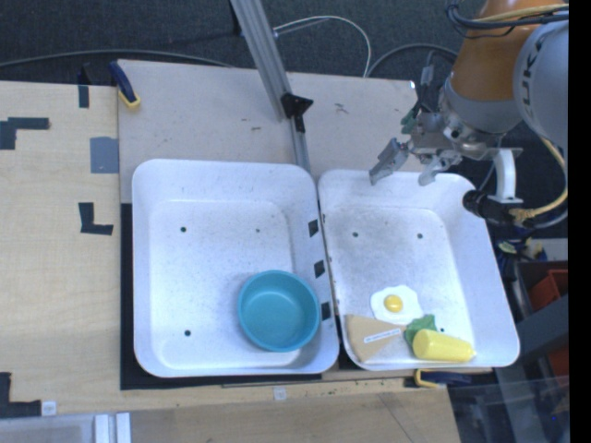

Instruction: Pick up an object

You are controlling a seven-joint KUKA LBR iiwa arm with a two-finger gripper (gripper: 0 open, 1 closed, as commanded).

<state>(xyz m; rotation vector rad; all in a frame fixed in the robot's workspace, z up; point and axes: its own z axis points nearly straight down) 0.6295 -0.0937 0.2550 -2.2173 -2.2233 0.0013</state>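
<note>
My gripper [406, 166] hangs open over the far edge of the right bin [480, 247], its two grey fingers spread with nothing between them. Near the front of that bin lie a toy fried egg [395, 304], a tan cheese wedge [373, 336] and a yellow corn cob with green leaves [440, 343]. A blue bowl [278, 309] sits upright in the front right part of the left bin [157, 247]. All the objects are well in front of the gripper.
A slanted grey metal post [266, 53] rises behind the bins and meets the bench near their shared edge. Cables trail behind the bins and by the arm's right side. A blue and yellow clamp [124, 85] sits at the bench's far left.
</note>
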